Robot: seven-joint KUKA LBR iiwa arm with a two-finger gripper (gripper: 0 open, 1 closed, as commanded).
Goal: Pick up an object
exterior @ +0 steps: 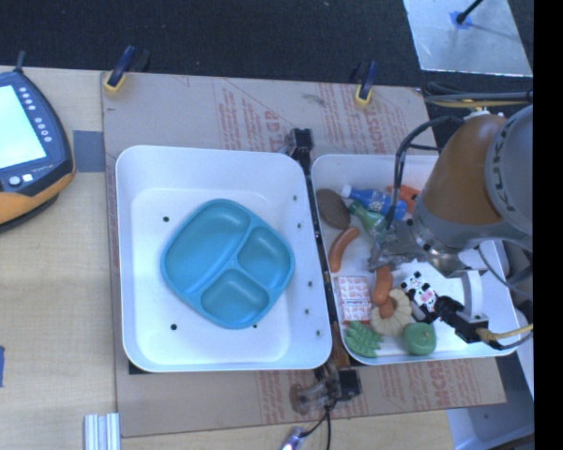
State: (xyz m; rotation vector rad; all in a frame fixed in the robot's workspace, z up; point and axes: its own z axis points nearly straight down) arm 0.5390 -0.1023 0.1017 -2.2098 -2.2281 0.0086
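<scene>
Well, the arm point(469, 181) leans in from the right and hangs over the right bin point(330, 172), covering most of its far side. Its hand point(391, 248) sits low among the clutter near the middle of that bin; whether it is open or closed, I cannot tell from here. The toys are packed tight along the bin's left wall: a brown piece point(334, 209) at the top, an orange sausage point(342, 247) below it, a red-and-white packet point(354, 297), then a green leafy thing point(362, 337) and a green ball point(418, 338) by the near rim. A small black-and-white cow point(418, 295) lies just right of the hand. There is little free floor there. The left bin point(131, 251) has far more room, with a blue divided plate point(227, 262) in its middle, apart from every wall. A tablet point(14, 148) rests at the surface's left edge.
</scene>
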